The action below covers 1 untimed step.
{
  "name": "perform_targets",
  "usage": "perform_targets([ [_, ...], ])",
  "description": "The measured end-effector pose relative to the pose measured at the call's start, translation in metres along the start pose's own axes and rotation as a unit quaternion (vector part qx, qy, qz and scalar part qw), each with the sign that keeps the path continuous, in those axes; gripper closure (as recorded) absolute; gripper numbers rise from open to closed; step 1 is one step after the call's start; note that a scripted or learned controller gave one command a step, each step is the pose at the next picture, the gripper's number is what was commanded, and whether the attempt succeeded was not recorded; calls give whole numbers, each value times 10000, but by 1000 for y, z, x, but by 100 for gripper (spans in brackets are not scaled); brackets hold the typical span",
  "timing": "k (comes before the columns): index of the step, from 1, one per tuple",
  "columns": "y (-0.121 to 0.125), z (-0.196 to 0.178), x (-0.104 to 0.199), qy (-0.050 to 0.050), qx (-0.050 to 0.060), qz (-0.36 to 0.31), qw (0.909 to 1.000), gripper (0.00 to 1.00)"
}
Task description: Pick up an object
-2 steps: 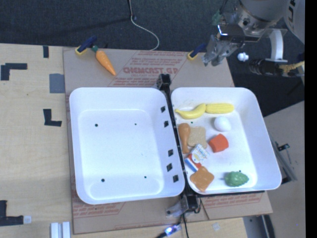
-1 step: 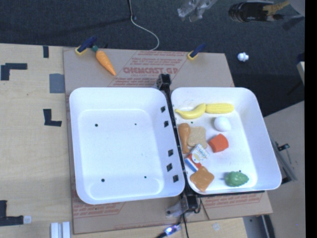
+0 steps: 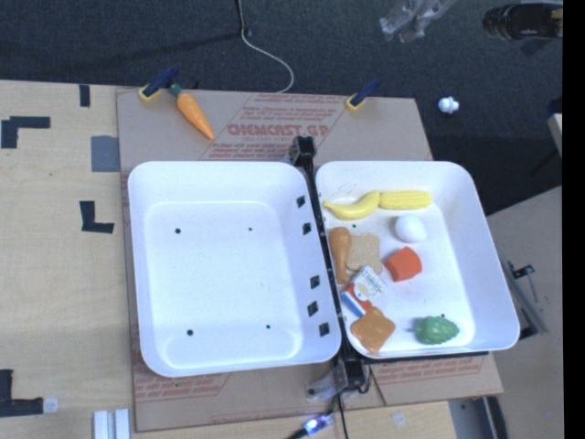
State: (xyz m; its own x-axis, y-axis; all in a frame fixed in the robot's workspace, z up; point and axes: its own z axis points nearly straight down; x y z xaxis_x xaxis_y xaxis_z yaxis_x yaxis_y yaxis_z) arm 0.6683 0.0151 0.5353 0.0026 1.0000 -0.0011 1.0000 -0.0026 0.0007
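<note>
Toy foods, among them a banana (image 3: 352, 207) and an egg (image 3: 410, 229), lie in the right bin (image 3: 475, 245). End effector (image 3: 409, 16) hovers far above, grip state unclear; next, descend over one.

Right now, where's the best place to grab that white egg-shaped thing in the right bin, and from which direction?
Probably across the middle of the white egg-shaped object, straight down from above. It is small and rounded, so its widest part gives the fingers the surest seat. It lies clear of the yellow corn cob and the orange-red block, leaving room on either side.
</note>
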Motion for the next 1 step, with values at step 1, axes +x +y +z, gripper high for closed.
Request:
perform_targets([
  [1,0,1,-88,-11,5,23,10000,100],
])
